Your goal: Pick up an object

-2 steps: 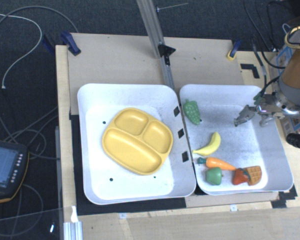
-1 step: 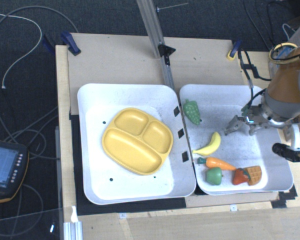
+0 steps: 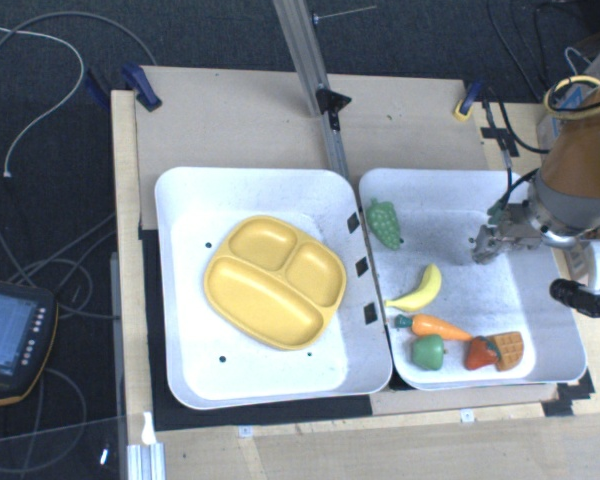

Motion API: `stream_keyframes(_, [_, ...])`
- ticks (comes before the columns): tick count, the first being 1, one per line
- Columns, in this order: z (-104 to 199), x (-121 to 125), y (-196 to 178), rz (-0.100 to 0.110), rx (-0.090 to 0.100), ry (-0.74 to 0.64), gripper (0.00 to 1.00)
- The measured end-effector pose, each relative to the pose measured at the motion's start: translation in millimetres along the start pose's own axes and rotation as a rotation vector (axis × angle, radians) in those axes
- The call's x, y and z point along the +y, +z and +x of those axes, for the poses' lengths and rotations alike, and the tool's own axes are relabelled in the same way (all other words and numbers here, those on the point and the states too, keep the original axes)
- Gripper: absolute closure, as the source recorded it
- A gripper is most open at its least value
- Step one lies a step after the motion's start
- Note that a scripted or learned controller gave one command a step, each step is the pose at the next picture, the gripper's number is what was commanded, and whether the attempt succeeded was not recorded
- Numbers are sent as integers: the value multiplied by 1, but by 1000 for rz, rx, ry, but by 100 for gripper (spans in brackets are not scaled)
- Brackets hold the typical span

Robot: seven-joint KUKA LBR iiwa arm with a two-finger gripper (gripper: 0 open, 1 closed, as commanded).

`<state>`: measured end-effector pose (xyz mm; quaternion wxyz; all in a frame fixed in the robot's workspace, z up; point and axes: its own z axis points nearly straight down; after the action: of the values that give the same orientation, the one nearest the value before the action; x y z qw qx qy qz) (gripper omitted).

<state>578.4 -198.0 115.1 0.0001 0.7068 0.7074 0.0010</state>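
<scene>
A wooden table (image 3: 280, 108) carries two white bins over dark, cable-strewn floor. The hand (image 3: 486, 243) hovers right of the banana (image 3: 420, 290) in the right bin (image 3: 540, 358); I cannot tell its state.

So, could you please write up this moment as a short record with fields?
left bin: holds a yellow divided plate
right bin: toy grapes, banana, carrot, green pepper, red-and-orange toy food
gripper: over the right bin's upper right part, apart from every toy
grasp: nothing seen between the fingers
nearest toy to gripper: banana, lower left of it
</scene>
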Motion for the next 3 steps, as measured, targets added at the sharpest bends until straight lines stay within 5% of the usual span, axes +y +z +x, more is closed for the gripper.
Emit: stream_keyframes(3, [-8, -10, -150, -6, -4, 0, 100])
